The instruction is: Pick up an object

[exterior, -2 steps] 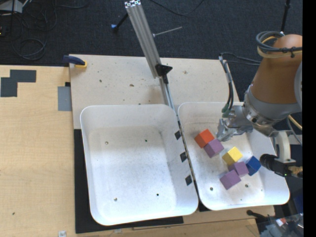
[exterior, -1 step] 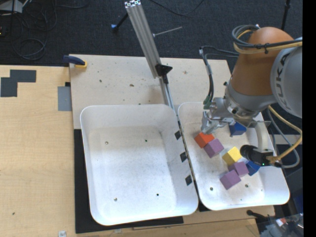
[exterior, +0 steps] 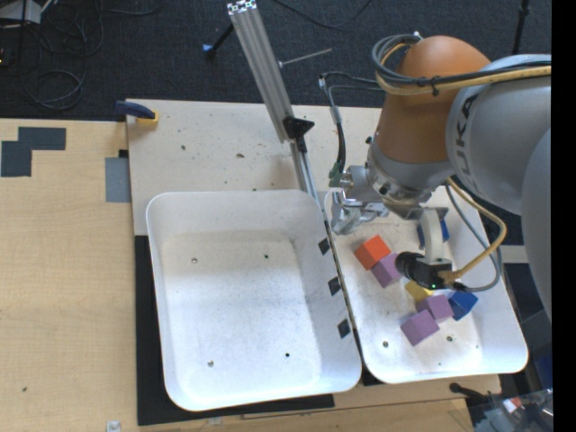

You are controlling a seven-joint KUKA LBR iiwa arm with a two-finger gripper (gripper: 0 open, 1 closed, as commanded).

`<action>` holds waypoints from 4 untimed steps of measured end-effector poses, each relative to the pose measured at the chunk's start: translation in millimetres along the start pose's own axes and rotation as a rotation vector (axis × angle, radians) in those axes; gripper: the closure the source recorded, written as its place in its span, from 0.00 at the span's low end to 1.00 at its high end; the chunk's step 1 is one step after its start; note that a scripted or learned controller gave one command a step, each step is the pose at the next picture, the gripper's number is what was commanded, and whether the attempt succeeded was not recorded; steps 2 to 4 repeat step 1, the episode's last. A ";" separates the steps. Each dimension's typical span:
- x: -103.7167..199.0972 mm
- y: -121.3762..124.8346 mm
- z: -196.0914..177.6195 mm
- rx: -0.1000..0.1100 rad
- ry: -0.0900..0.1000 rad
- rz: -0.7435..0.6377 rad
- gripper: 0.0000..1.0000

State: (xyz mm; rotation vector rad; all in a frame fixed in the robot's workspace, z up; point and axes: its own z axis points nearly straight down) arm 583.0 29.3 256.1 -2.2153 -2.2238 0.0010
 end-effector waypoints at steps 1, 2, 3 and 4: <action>44.8 26.8 4.1 -0.001 -0.001 0.000 1.00; 44.8 26.8 4.1 -0.001 -0.001 0.000 1.00; 44.8 26.8 4.1 -0.001 -0.001 0.000 1.00; 44.8 26.8 4.1 -0.001 -0.001 0.000 1.00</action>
